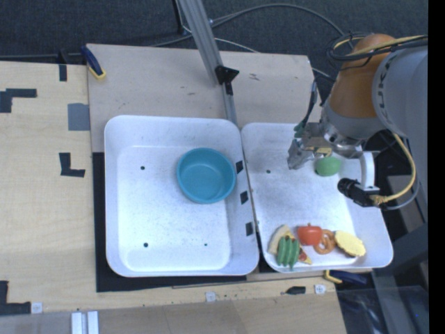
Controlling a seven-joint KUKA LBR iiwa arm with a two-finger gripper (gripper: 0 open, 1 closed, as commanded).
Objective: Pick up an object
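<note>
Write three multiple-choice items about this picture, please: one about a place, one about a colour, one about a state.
1. Where does the bowl stand?
A. In the left bin
B. In the right bin
C. On the bench outside the bins

2. What colour is the round object just beside the gripper?
A. Red
B. Green
C. Blue

3. How does the bowl stand?
A. Upside down
B. On its side
C. Upright, opening up

Key: 1 A, the blue bowl sits inside the left bin. 2 B, the green ball lies next to the gripper in the right bin. 3 C, its hollow inside faces the camera.
</note>
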